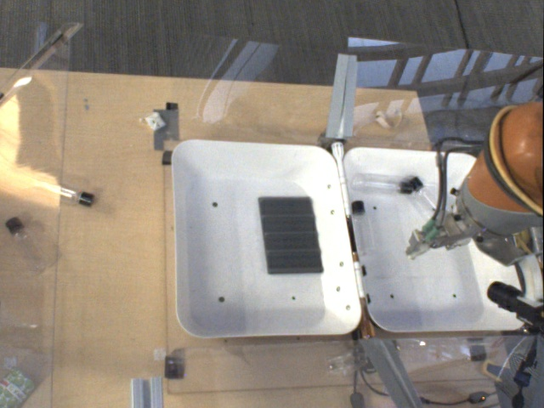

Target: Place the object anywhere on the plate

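two white bins are sitting side by side on a light wooden bench (102, 253). the left bin (204, 296) is sitting in the middle of the frame, and a dark grey plate (290, 235) with ridges across it is lying flat near the middle of its floor. the right bin (399, 308) is sitting at the right of the frame, touching the left bin along one side. the robot arm (510, 177) is reaching in from the right edge, and its orange band is showing at the upper right. the gripper (422, 242) is hanging over the middle of the right bin, pointing toward the left. it is too small and blurry here, so i cannot tell if it is grasping anything or is let go. a small black object (411, 184) is lying in the upper part of the right bin, up and a little left of the gripper and apart from it. it is well apart from the plate, in the other bin. another tiny black bit (358, 206) is sitting by the wall between the two bins. a grey metal bar (342, 96) is standing up above the place where the bins are meeting. at the left of the frame, a small tube with a black end (76, 196) is lying on the bench.
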`<action>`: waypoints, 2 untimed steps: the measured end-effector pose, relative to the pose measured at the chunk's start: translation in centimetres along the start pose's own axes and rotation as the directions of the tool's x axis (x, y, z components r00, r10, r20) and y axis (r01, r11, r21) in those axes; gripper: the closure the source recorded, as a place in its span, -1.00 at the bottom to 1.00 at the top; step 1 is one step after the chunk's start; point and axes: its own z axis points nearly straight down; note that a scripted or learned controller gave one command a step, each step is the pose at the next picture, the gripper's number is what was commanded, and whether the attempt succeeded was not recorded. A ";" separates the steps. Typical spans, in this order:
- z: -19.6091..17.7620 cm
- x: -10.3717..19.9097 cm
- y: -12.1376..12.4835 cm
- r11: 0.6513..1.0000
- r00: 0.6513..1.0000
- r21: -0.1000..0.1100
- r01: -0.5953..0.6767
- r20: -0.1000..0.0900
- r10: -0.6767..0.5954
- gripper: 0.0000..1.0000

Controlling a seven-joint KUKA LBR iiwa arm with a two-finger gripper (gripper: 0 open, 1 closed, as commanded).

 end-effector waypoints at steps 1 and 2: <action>0.5 3.6 0.2 0.947 0.947 0.001 -0.322 0.000 0.322 1.00; 0.7 7.5 1.3 0.995 0.995 0.001 0.101 -0.001 -0.101 1.00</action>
